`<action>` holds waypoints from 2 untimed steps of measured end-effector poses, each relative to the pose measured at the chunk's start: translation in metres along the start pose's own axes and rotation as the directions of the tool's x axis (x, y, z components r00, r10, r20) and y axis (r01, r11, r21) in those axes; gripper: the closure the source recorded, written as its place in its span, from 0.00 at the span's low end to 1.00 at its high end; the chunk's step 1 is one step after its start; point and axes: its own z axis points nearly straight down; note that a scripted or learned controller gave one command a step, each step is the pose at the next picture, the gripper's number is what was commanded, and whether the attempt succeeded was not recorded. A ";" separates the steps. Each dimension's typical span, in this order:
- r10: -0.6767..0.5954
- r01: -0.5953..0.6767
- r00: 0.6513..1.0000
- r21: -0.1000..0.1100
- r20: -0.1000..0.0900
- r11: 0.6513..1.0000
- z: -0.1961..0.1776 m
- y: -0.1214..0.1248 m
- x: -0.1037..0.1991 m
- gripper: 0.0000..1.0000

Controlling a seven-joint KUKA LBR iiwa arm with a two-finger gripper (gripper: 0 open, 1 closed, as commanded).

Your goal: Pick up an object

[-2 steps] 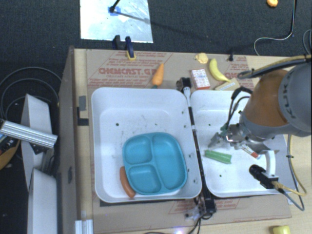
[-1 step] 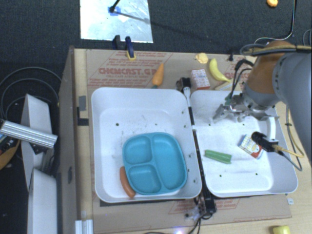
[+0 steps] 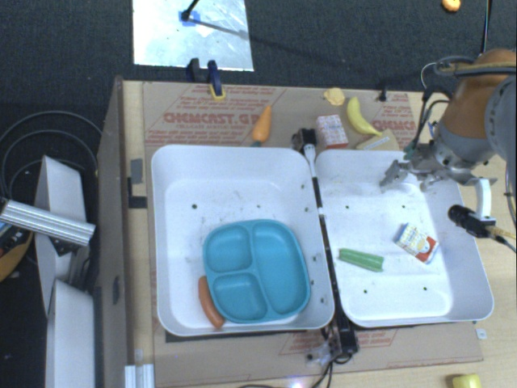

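Carton (image 3: 416, 242), small, white with red and yellow print, lies tilted.

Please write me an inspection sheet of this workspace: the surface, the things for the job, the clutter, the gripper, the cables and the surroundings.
Surface: cardboard-covered bench bearing left bin and right bin.
Job's things: green stick and small carton in right bin; blue divided plate and orange sausage in left bin.
Clutter: carrot, small box and banana behind the bins.
Gripper: gripper over right bin's far edge; jaws unclear, nothing seen held.
Cables: black loops on floor, left.
Surroundings: dark carpet, silver sheet.
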 end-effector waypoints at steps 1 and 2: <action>0.001 -0.001 1.000 0.009 -0.005 1.000 -0.052 -0.101 0.023 0.00; -0.009 0.010 1.000 0.008 -0.007 1.000 -0.014 -0.107 0.088 0.00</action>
